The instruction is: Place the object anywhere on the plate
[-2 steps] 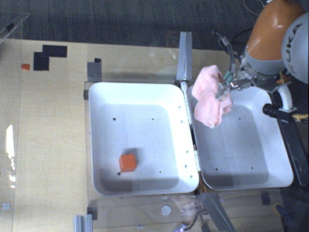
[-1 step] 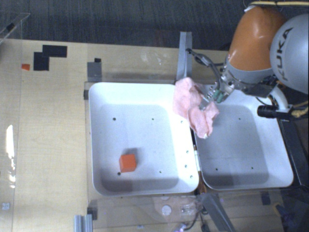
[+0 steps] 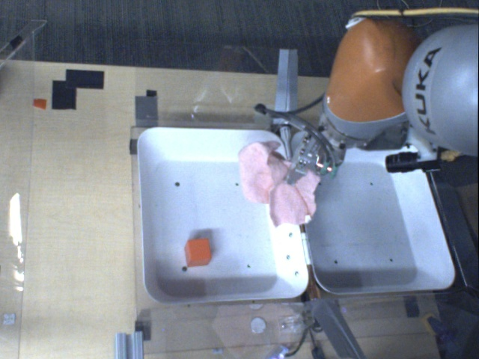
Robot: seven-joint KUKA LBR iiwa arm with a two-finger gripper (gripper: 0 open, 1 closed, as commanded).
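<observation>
We see two shallow white plastic bins side by side on a pale wooden bench (image 3: 67, 223). The grey arm with its orange band (image 3: 370, 69) reaches in from the right, and its two-finger gripper (image 3: 303, 163) hangs over the ridge where the bins meet. A crumpled pink cloth (image 3: 273, 185) lies right beneath it, draped from the left bin (image 3: 172, 155) across the shared edge toward the right bin (image 3: 389, 230); the gripper's tip sits against the cloth's upper folds. A small orange cube (image 3: 198, 252) rests near the left bin's front, well apart from the cloth.
</observation>
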